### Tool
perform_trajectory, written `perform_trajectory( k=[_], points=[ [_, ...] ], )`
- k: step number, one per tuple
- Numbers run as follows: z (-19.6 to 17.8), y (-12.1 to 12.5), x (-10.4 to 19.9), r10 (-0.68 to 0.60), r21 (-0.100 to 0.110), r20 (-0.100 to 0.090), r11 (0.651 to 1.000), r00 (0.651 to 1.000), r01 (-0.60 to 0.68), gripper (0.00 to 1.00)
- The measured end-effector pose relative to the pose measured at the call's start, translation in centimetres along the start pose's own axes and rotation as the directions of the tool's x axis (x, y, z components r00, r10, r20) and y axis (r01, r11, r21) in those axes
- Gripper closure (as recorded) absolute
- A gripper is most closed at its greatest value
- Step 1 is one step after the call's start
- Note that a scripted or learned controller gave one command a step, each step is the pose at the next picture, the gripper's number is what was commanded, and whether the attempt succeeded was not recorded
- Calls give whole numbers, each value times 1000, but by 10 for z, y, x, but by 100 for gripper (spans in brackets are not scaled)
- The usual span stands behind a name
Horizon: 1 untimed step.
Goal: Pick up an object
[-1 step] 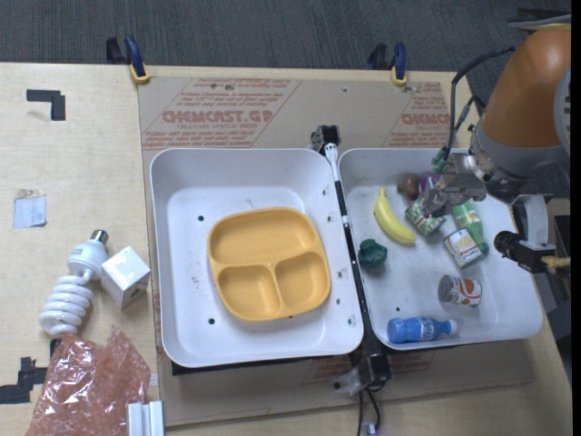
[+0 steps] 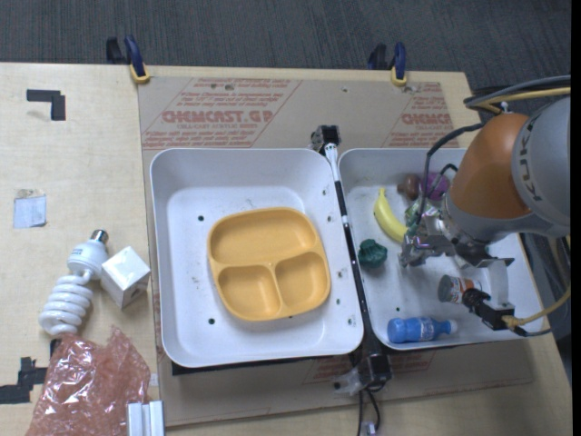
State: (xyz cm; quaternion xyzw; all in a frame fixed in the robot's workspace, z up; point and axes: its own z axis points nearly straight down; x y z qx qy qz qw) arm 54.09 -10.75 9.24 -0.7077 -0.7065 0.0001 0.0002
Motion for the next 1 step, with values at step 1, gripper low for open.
perform_trajectory(
  k=[1],
  points=[
    [0, -46, 12, 0, 1, 0, 1000, 1000, 0, 0]
  ],
)
